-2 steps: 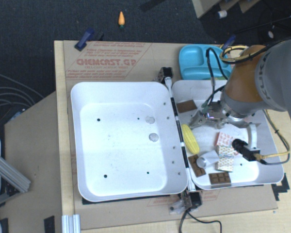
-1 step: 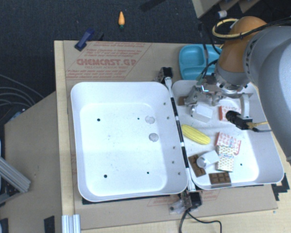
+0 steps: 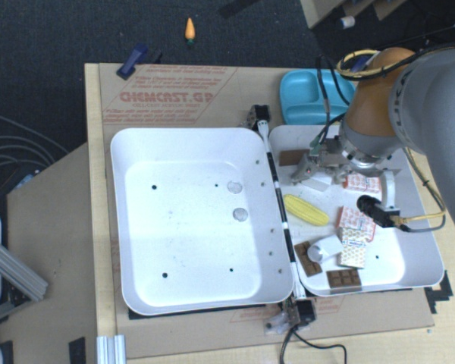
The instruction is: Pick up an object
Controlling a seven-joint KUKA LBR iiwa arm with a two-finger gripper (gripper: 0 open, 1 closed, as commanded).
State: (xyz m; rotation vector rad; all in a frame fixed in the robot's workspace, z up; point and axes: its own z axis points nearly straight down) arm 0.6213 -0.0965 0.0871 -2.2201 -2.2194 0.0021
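While the gripper [image 3: 318, 165] hangs low over the right bin [image 3: 421, 268], whether it is spread or pressed together cannot be told. Candidate objects lie close: a yellow corn cob [image 3: 305, 210] and a patterned packet [image 3: 355, 226]. Such crowding risks a glancing contact that nudges pieces aside instead of a secure pick

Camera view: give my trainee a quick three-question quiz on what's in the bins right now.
1. True or false: the yellow corn cob lies in the left bin.
2. Which bin is the gripper over: A) left, B) right?
3. What colour is the tray behind the right bin?

Key: 1 false, it lies in the right bin. 2 B. 3 blue.
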